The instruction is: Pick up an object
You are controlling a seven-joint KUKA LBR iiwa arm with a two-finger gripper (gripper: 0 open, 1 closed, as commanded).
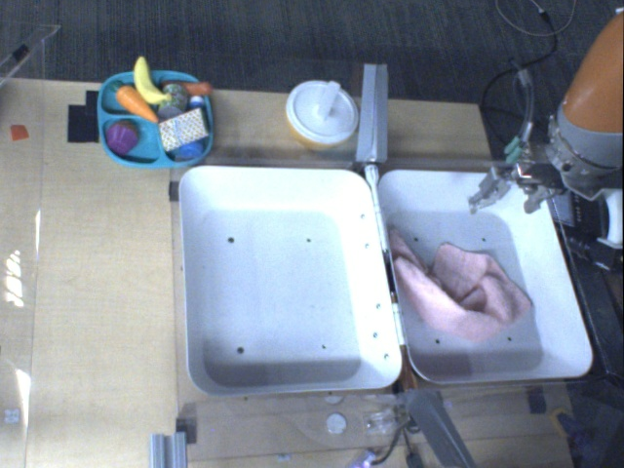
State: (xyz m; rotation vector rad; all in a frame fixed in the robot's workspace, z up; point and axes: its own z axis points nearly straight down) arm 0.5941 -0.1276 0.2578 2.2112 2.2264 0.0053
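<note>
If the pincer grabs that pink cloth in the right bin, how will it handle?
The pink cloth lies crumpled in folds, so it is probably floppy and would drape. It looks light. A pinch on a raised fold should hold; flat areas may slip away from the pincer.

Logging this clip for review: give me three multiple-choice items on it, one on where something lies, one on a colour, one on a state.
1. Where does the pink cloth lie?
A. left bin
B. right bin
C. blue tray

2. What colour is the lid of the round container behind the bins?
A. white
B. red
C. black

3. How does the gripper stand?
A. clamped on the cloth
B. above the right bin's far edge, nothing between its fingers
C. inside the left bin

Answers: 1 B, cloth crumpled on that bin's floor; 2 A, white lid over a yellow rim; 3 B, apart from the cloth.
</note>
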